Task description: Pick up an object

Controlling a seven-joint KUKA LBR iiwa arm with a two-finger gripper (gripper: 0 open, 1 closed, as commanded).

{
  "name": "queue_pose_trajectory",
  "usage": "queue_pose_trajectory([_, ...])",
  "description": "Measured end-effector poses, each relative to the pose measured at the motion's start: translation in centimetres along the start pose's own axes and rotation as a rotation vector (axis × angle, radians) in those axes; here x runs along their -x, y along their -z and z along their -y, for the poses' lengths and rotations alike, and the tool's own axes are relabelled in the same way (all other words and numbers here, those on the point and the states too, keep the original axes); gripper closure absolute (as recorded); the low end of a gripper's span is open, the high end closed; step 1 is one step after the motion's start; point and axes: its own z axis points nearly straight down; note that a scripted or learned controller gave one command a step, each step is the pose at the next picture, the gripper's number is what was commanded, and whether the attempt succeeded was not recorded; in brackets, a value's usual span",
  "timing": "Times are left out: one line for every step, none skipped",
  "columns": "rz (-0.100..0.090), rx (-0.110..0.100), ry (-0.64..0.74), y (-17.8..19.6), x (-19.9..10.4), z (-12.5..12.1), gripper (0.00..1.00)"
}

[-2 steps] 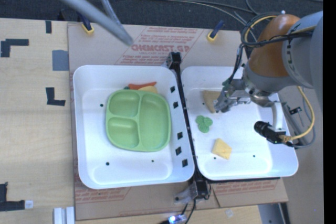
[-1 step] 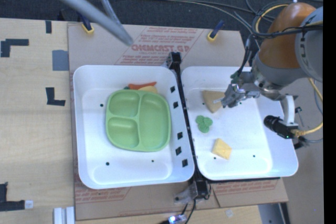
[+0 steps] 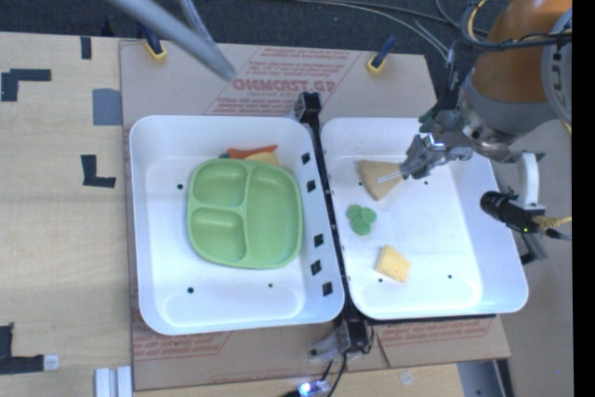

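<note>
Tan wedge (image 3: pixel 376 178) in right bin (image 3: pixel 465 293), tip pointing lower-left, hand (image 3: pixel 416 161) touching it, grip unclear

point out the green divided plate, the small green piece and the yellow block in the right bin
green divided plate (image 3: pixel 245 212), camera view, on its centre divider
small green piece (image 3: pixel 362 218), camera view, on its middle
yellow block (image 3: pixel 393 264), camera view, on its top face
</note>
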Motion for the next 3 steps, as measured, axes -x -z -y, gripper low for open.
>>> queue_pose_trajectory([0.0,-0.006,0.002,-1.0,-4.3,-0.9,1.0])
queue_pose_trajectory([0.0,-0.007,0.003,-2.6,-9.4,-1.7,1.0])
queue_pose_trajectory([0.0,-0.006,0.004,-3.5,-15.0,-2.9,1.0])
